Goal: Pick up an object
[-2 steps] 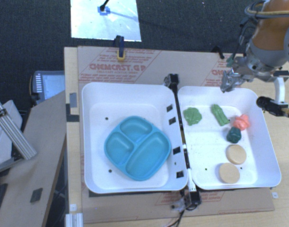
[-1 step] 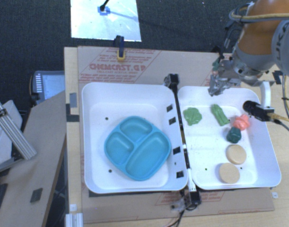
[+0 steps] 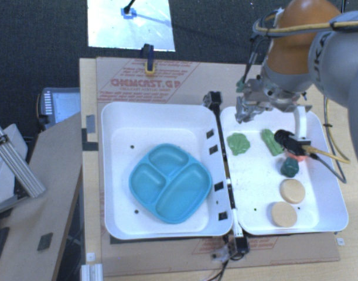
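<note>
The right bin holds a light green leafy lump, a green elongated piece, a dark teal lump and two tan discs. My gripper hangs over the back left corner of that bin, just above and behind the light green lump. Nothing shows beneath its tip.
A blue divided plate lies in the left bin. A black hinge strip runs between the two bins. The arm's orange band and grey wrist loom over the right bin's back edge. Bare white floor lies in the right bin's front left.
</note>
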{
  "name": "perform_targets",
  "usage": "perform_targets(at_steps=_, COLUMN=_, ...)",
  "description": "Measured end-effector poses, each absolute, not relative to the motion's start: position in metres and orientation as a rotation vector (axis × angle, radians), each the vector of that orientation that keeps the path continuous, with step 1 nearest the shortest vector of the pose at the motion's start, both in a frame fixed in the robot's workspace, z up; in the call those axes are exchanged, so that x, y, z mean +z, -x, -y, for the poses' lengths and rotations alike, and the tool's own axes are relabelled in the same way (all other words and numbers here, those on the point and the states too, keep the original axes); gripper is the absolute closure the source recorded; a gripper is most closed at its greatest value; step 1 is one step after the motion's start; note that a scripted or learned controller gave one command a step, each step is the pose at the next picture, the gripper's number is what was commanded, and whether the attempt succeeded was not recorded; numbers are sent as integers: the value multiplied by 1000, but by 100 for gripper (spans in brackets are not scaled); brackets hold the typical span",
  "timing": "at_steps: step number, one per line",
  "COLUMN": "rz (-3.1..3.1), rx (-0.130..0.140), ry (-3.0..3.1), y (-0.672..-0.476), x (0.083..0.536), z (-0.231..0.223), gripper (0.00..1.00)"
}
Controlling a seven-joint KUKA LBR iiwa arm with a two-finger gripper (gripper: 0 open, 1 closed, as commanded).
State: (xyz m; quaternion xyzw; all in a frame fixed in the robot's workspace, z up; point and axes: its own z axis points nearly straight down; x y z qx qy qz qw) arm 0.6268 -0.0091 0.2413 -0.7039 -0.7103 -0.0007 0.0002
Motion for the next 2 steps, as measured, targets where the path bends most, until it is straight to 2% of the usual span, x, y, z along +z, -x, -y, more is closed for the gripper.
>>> perform_targets(at_steps=1, rz=2229, rx=0, ry=2213, y=-605, x=238, z=-35, gripper=100)
perform_targets(at_steps=2, rz=2231, rx=-3, ry=2212, y=-604, x=235, z=-84, gripper=100)
